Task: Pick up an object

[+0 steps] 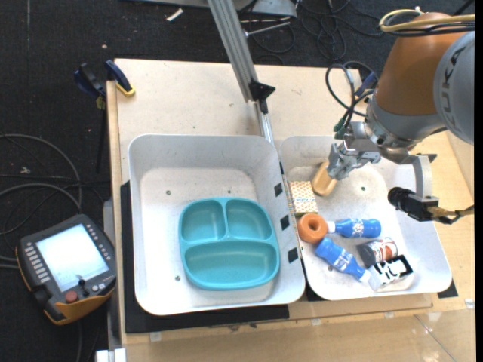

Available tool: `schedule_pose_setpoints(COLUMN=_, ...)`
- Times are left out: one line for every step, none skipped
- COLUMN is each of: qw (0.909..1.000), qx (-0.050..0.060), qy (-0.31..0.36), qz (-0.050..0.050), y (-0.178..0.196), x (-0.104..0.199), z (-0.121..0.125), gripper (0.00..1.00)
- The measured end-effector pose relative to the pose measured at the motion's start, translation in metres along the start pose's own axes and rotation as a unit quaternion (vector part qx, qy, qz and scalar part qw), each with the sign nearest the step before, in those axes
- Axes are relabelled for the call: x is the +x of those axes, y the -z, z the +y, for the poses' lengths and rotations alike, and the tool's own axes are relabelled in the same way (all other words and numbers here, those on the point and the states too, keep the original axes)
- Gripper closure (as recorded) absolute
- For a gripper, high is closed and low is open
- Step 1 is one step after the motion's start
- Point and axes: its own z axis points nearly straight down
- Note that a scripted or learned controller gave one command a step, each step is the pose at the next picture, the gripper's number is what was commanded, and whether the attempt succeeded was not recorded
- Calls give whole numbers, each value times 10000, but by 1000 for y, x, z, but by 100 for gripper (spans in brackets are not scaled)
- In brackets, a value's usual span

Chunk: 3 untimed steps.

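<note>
Setting: pale wooden desk (pixel 189 96) on a dark floor strewn with cables, carrying two shallow white bins side by side.
Left bin (pixel 151 164): a teal plastic divided tray (pixel 226 241) lies flat in it.
Right bin (pixel 423 255): loose candidates for picking, namely an orange ring-shaped toy (pixel 312 226), two blue plastic bottles (pixel 339 256), a checkered card (pixel 303 197) and a black-and-white packet (pixel 390 267), clustered toward the near side.
Task's thing: a tan wooden peg (pixel 324 180), tilted, at the right bin's far left part.
Arm: reaches in from the right, wrist bent down over the bin.
Tool (pixel 341 164): touching the peg's upper end; I cannot tell how far open it is or whether it grips.
</note>
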Motion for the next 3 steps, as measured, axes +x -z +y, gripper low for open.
schedule_pose_setpoints(qw=10000, qx=8, qy=-1, qz=0, y=-6, x=48, z=-25, gripper=100)
schedule_pose_setpoints(qw=10000, qx=7, qy=-2, qz=0, y=-16, x=94, z=-43, gripper=100)
schedule_pose_setpoints(qw=10000, qx=4, qy=4, qz=1, y=-22, x=151, z=-48, gripper=100)
